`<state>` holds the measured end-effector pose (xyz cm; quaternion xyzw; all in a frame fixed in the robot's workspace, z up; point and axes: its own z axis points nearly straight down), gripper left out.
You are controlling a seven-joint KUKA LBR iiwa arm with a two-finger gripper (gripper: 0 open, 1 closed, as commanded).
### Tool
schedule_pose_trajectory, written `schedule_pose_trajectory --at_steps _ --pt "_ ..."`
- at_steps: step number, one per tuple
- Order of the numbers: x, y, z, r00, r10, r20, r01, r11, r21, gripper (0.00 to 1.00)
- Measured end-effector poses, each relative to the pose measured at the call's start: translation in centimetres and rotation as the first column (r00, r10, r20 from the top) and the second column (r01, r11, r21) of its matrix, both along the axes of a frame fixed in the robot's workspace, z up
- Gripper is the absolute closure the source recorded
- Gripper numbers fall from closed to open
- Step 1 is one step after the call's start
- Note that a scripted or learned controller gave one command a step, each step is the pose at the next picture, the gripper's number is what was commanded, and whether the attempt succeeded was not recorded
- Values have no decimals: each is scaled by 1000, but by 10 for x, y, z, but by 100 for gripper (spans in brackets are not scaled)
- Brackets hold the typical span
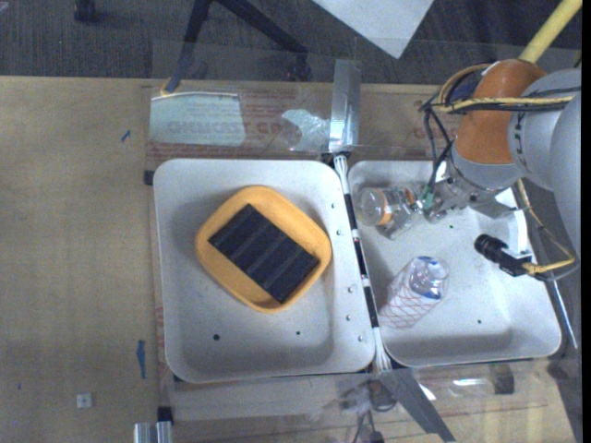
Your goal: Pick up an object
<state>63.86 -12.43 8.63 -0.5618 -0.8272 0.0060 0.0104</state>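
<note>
The gripper (417, 205) is low in the right bin (480, 335), near its back wall. A small jar (380, 206) lies right at its tip, but I cannot tell if it grips the jar. A clear plastic bottle (414, 290) lies nearer the front. The left bin (185, 340) holds a yellow tray (263, 247).

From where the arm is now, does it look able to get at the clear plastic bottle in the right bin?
Probably yes. The clear plastic bottle lies by itself on the right bin floor, nothing on top, below the end effector, which sits by a small jar.
</note>
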Motion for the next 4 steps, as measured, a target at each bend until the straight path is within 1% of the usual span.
schedule_pose_trajectory --at_steps 1,2,3,4 --pt "12 2 0 988 150 -44 -151 989 -6 0" --pt "13 2 -1 992 119 -42 -119 993 -4 0" --pt "13 3 -1 992 120 -42 -120 993 -7 0" --pt "15 -2 10 992 119 -28 -120 993 -21 100"
